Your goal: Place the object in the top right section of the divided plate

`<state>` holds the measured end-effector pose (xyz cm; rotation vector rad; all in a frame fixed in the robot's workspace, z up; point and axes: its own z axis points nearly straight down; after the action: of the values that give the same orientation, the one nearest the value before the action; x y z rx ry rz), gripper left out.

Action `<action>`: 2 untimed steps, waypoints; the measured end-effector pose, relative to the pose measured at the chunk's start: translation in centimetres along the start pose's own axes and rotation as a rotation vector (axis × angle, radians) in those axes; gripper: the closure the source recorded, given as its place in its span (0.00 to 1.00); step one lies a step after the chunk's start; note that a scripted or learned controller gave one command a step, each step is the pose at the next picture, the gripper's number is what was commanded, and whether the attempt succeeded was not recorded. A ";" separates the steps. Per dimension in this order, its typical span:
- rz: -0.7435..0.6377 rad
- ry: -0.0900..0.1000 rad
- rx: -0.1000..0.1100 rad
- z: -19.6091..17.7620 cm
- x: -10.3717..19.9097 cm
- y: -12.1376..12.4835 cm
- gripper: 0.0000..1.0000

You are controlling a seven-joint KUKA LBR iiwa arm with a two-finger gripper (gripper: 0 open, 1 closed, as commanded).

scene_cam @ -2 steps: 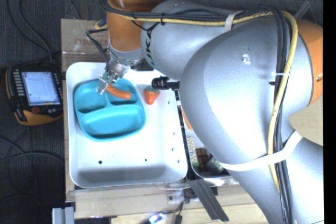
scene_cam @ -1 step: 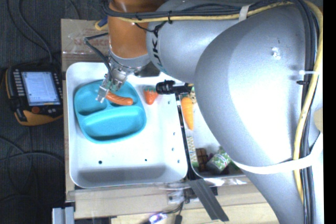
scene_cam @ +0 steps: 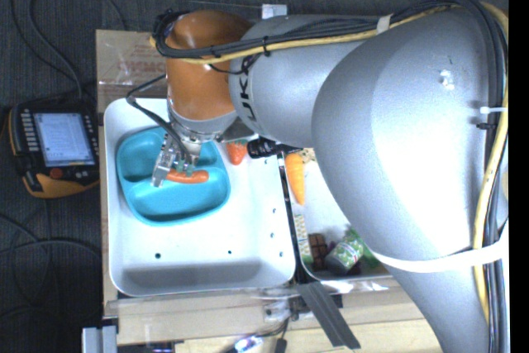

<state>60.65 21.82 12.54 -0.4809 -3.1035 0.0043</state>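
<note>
White bin [scene_cam: 248, 260], blue plate [scene_cam: 140, 169]; orange object [scene_cam: 188, 176] lengthwise left-right, seemingly within clenched end effector [scene_cam: 169, 169].

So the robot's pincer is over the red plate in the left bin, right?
Not quite. The plate is blue, not red. The camera view shows the pincer over that blue plate in the left bin, with a small orange object right beside it.
</note>
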 end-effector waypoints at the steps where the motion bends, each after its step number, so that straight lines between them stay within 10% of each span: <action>1: -0.185 -0.025 -0.010 1.8 -1.1 1.7 1.00; 2: -0.460 -0.009 -0.009 2.2 -3.2 2.9 1.00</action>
<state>64.58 23.63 10.34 0.2401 -3.1412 -0.0073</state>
